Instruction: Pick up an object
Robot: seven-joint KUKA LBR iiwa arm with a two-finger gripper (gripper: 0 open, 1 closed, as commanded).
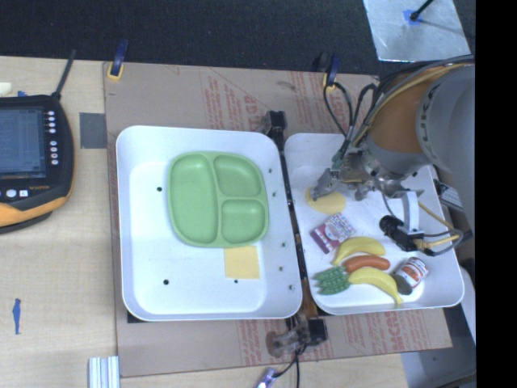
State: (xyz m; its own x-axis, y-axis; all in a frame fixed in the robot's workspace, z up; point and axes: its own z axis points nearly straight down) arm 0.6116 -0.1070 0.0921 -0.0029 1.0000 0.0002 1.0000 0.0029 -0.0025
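- The arm (420,128) reaches in from the right, bent low over the right bin (452,293).
- Its claw (329,186) points left, just above a yellow slice (325,203) at the bin's upper left; whether it grips, I cannot tell.

The arm (420,120) hides the right bin's (303,148) far corner and is cut by the right edge. The tool's (327,186) tips blur over a yellow piece (327,204).
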